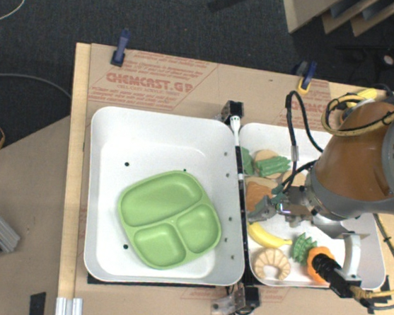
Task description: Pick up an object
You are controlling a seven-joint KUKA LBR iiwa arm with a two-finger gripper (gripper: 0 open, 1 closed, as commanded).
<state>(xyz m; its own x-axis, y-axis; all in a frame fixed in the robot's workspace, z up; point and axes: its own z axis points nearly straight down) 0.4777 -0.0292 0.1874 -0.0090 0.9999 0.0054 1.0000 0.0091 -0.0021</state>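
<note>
hiding much of the right bin (pixel 379 277), the arm (pixel 359 170) covers toys.

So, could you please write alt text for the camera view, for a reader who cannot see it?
A grey robot arm with an orange band reaches from the right over the right white bin, which holds toy foods: a yellow banana, a beige croissant, an orange carrot and a green leafy piece. The left white bin holds a green three-compartment plastic plate.
</note>
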